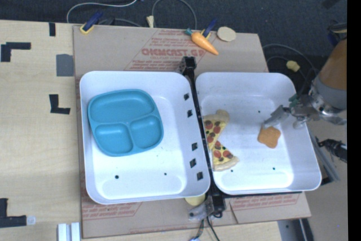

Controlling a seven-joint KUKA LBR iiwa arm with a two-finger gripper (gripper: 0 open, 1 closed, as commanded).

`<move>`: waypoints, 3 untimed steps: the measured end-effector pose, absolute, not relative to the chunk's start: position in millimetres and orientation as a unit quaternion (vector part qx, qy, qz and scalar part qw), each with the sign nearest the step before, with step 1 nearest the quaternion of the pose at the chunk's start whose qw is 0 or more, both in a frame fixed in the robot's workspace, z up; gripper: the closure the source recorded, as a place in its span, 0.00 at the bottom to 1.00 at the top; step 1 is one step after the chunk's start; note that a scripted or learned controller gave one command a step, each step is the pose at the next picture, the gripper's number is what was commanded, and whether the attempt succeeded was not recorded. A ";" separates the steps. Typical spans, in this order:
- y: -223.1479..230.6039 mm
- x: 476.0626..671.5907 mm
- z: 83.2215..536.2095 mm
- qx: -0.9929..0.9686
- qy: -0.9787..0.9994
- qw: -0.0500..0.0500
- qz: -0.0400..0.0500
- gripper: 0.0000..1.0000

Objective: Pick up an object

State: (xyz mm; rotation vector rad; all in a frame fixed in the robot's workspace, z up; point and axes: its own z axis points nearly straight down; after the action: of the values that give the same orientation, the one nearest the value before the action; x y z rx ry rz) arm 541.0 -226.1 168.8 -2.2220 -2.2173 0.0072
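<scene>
Clearly the hand [280,115] hangs low over the right bin [248,84], its fingers spread and pinching nothing, just above and beside the small orange-brown piece [269,136], the likeliest thing to pick. Closing from this offset could nudge the piece aside or clip the bin's right wall. Farther left in that bin lies a pizza slice [217,141], against the divider. The left bin [135,189] holds a blue sectioned plate [125,121]. A toy carrot [204,43] rests outside, on the desk [28,149].
</scene>
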 end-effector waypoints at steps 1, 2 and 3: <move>-215.2 551.1 82.7 -0.707 -0.708 -0.004 0.002 0.00; -216.8 554.1 100.4 -0.707 -0.707 -0.009 -0.001 1.00; -216.6 553.4 99.3 -0.707 -0.707 -0.008 -0.001 0.00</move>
State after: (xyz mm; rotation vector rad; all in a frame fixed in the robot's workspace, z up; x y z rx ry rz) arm 553.4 -216.6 99.3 -2.2323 -2.2318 -0.0021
